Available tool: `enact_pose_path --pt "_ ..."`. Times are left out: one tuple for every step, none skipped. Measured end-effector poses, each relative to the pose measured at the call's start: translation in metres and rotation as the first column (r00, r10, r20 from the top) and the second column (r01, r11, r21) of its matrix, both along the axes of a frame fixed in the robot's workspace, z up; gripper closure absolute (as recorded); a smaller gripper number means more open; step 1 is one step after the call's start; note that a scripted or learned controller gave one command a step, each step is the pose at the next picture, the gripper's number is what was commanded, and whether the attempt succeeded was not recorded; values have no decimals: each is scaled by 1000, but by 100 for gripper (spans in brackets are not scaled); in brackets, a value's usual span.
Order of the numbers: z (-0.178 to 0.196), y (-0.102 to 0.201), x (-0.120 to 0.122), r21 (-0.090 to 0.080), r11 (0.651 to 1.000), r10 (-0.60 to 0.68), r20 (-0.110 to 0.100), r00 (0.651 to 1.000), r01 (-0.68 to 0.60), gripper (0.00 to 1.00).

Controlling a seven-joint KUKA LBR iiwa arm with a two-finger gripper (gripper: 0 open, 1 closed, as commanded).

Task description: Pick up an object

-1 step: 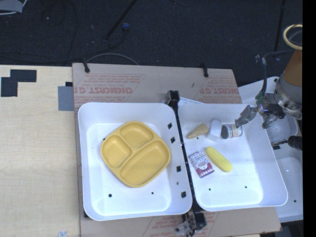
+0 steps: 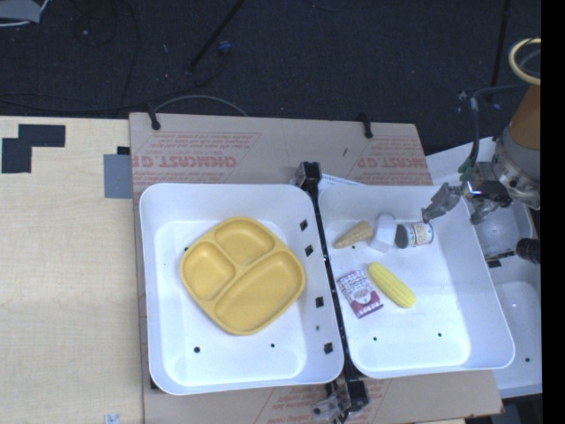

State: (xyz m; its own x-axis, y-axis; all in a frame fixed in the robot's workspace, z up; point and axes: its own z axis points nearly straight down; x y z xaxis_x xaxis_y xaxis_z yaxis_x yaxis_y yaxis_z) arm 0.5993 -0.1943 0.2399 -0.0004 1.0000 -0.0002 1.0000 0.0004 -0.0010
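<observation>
Mirrored red print on cardboard; small labels too fine to read.

Printed in red on the cardboard (image 2: pixel 265 153) behind the bins, upside down or mirrored: one stamp at left reading roughly "CHEMCRST GP", a second matching stamp at right, partly cut by the bin edge and too blurred to spell out. More red lettering on the cardboard strip at the bottom edge, illegible. Red and white packet (image 2: pixel 359 291) in the right bin carrying print too small to make out. Small bottle (image 2: pixel 415 235) bearing a label band, text unreadable.
</observation>
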Motion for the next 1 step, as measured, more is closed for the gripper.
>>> enact_pose_path --pt "-44 5 -3 2 1000 0 -5 1000 0 0"
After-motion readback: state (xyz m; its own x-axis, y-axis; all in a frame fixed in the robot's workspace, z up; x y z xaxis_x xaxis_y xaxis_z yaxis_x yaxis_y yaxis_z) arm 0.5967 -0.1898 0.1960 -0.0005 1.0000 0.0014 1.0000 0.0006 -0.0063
